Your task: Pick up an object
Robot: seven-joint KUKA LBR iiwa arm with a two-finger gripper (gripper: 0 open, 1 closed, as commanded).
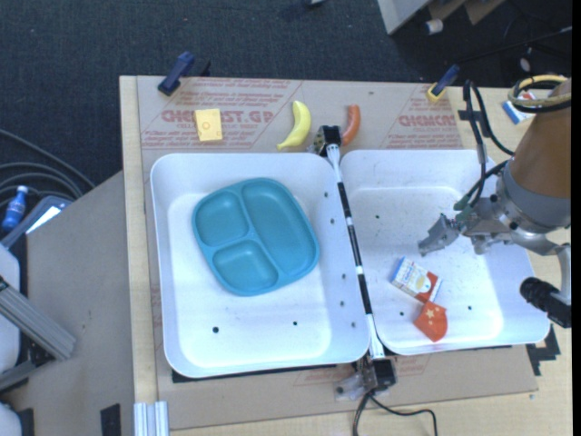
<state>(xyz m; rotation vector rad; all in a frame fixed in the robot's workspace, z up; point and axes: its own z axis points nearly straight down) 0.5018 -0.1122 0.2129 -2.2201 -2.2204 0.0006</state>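
Two small objects lie in the right bin [472, 175]: a white carton [413, 278] and a red piece [432, 321]. The gripper [438, 236] hovers just above the carton, holding nothing; this looks like the approach, needing a descent onto it. Finger spread I cannot tell.

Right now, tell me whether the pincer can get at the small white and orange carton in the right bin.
Probably yes. The pincer hangs just above the small white and orange carton in the right white bin, with nothing between them; only the red piece lies close by.
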